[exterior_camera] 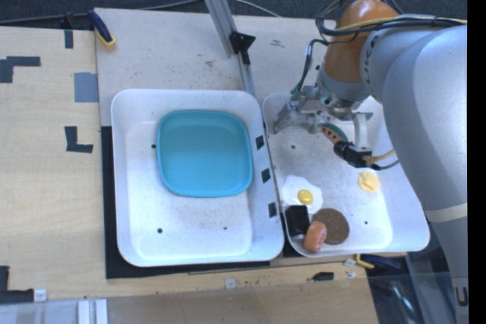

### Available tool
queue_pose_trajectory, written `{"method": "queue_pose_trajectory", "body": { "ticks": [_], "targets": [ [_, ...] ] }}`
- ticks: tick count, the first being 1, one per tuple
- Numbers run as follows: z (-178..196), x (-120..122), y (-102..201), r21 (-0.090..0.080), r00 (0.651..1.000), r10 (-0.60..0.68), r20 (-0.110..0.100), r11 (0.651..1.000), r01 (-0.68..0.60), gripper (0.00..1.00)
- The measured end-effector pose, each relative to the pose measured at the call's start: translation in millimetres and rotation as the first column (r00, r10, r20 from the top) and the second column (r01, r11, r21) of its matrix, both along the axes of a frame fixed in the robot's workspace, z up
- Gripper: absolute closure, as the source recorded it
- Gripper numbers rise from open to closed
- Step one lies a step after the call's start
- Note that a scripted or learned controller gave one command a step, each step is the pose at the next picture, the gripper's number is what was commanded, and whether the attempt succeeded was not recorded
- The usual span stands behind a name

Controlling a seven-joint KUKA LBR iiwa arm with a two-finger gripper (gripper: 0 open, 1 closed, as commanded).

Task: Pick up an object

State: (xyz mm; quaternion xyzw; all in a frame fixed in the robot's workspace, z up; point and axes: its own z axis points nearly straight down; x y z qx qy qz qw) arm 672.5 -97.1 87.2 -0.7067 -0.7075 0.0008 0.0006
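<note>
The tabletop (45,163) carries two white bins side by side. The left bin (133,239) holds a blue plate (203,152), lying flat near its middle. The right bin (395,231) holds the small things: a fried egg (303,195) by its left wall, a black block (296,219) just below the egg, a red-orange piece (314,237) touching a brown disc (332,225) near the front edge, and a small yellow piece (368,181) farther right, well apart from the rest.

The gripper (323,117) hangs low over the back half of the right bin, under the grey arm (425,102) and its orange band (357,34). Whether the fingers are spread or closed, I cannot tell; cables and brackets crowd them. Nothing shows between them. The egg, the nearest thing, lies in front of the gripper, apart from it; the yellow piece lies to its front right.
</note>
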Motion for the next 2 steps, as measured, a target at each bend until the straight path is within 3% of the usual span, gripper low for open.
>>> {"method": "queue_pose_trajectory", "body": {
  "ticks": [1, 2],
  "targets": [
    [12.0, 0.6, -0.1, 0.0, 1.0, 0.0, 0.002, 1.0, 0.0, 1.0],
    [55.9, 0.1, 5.8, 0.0, 1.0, 0.0, 0.006, 1.0, 0.0, 1.0]
  ]
}}
